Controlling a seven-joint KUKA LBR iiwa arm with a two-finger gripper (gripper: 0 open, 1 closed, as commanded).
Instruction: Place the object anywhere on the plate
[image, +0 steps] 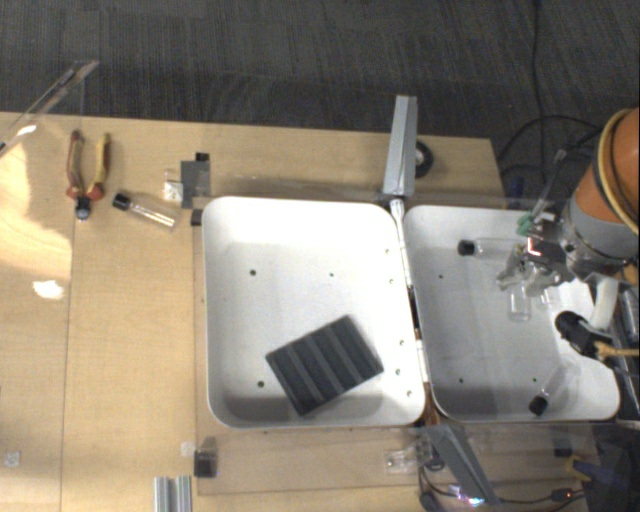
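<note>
The gripper (522, 287) hangs over the right bin (470, 350), near its upper right part. Its fingers look pale and see-through against the white floor, so I cannot tell whether they stand apart or together, and nothing shows between them. The arm (610, 190) comes in from the right, its orange band at the frame's edge.

There are two bins. The left bin (260, 250) holds one dark ribbed plate (324, 364), lying tilted near its lower middle. In the right bin I count two small black objects: one (466, 247) near the upper left, just left of the gripper, and one (538, 405) near the lower right corner. Both lie apart from the plate.

On the bench (100, 350), upper left, lie one pair of pliers (86, 172) and one vial (145, 209).
</note>
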